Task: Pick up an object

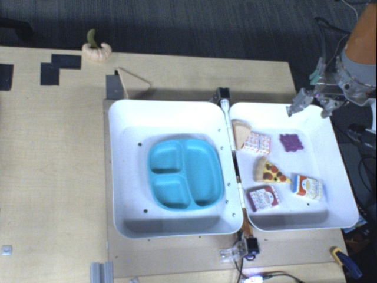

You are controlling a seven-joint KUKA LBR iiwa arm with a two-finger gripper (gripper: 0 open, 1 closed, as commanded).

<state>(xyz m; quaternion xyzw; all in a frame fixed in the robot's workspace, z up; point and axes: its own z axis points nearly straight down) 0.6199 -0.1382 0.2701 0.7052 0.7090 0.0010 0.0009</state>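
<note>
Gripper (308,103) sits at 2 o'clock, over the right bin's (339,158) far rim, fingers spread apart, nothing between them. Right bin holds toys: purple piece (291,142) at 1 o'clock within the bin, nearest the gripper but apart from it; pizza slice (270,172) mid-bin; cartons (306,187) and (263,197) toward 5 and 7 o'clock; wafer (256,142) at 11. Left bin (121,158) holds a blue tray (185,173). Small gourd (96,50) lies on the bench at 10 o'clock.

Both white bins (171,114) smooth, faintly glossy plastic. Blue divided tray (185,173) at frame centre glossy plastic. Bench (53,170) pale matt wood-look board. Purple piece (291,142) upper right matt, rough-edged. Floor (177,10) at top dark, woven-textured.
</note>
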